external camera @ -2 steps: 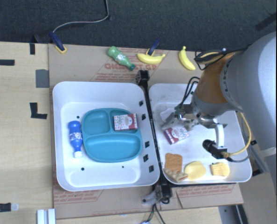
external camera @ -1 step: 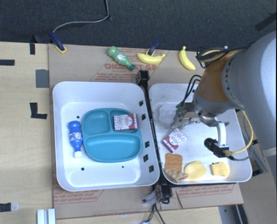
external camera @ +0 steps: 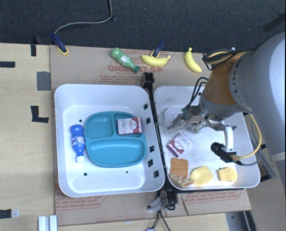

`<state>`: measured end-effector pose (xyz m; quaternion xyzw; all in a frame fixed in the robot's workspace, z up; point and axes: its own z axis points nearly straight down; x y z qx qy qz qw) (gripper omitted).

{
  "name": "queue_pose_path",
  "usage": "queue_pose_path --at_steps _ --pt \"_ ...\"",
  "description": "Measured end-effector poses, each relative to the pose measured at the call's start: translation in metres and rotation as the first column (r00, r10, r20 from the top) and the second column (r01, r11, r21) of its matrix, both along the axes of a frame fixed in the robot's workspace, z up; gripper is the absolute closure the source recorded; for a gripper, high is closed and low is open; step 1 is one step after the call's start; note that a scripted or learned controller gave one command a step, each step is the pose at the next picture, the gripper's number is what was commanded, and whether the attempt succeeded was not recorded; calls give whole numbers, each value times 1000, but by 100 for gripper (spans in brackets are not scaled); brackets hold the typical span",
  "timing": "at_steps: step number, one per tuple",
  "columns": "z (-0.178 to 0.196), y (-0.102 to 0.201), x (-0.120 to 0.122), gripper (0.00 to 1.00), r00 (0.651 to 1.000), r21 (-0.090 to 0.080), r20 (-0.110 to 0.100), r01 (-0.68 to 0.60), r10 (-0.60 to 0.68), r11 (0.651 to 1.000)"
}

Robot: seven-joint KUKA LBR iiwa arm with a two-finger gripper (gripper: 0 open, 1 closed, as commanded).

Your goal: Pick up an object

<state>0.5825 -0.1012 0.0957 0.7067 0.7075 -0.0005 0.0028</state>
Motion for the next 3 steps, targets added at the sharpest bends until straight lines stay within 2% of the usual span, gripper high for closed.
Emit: queue_pose_path --at_steps 1,2,3 --pt "-9 -3 -27 0 1000 3 3 0 0 1000" --pt "-10 7 32 0 1000 3 2 0 0 1000" --pt "42 4 86 0 1000 3 -2 0 0 1000"
